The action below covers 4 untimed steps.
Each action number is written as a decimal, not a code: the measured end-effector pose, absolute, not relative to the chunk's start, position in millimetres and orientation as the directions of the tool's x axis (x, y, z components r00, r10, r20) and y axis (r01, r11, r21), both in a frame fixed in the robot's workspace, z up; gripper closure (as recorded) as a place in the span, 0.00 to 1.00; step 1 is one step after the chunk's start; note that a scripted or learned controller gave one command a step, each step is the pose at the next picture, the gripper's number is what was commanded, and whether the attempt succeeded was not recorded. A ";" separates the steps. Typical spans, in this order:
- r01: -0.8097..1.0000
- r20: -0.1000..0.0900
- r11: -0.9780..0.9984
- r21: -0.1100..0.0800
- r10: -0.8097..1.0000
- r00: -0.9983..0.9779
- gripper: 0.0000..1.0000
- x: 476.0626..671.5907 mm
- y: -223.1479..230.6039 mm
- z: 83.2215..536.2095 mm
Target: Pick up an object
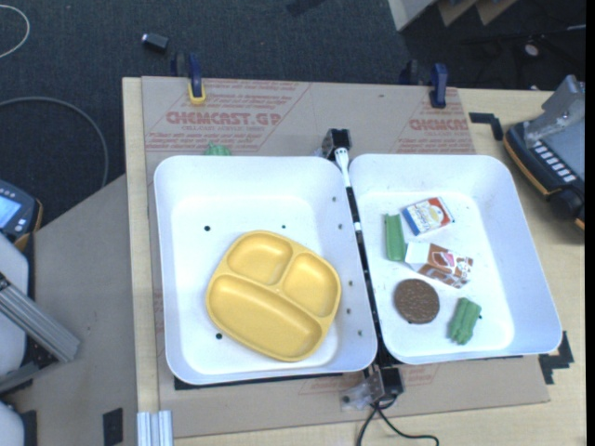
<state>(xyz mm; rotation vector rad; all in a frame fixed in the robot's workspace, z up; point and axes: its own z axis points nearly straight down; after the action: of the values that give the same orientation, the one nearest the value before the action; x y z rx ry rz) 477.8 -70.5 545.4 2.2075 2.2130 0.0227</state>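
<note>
The right bin [521,249] holds several small items. A blue and white carton [427,216] lies near its back. A green stick-shaped piece [394,237] lies left of the carton. A white and brown packet [440,263] sits in the middle, with a round brown cookie [416,301] in front of it. A small green vegetable-like piece [463,321] rests at the front right. The left bin [186,203] carries a yellow divided tray [273,294] with three compartments.
Both bins sit on a cardboard sheet [279,119] clamped to the bench with blue clamps [194,72] at the back. A yellow and grey device [553,151] lies at the right edge. Cables run on the dark floor at the left.
</note>
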 end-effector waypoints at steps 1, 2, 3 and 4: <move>1.000 0.002 0.013 0.003 1.000 -0.013 0.00 509.9 41.8 534.5; 1.000 -0.001 0.002 0.009 1.000 -0.002 1.00 509.5 35.0 546.5; 1.000 -0.001 -0.003 -0.015 1.000 0.003 1.00 480.5 28.2 425.7; 1.000 -0.001 -0.005 -0.013 1.000 0.005 1.00 477.8 -3.8 311.0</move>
<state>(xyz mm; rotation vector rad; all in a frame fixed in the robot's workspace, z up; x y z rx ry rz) 477.8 -3.8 311.0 2.2330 2.2219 -0.0162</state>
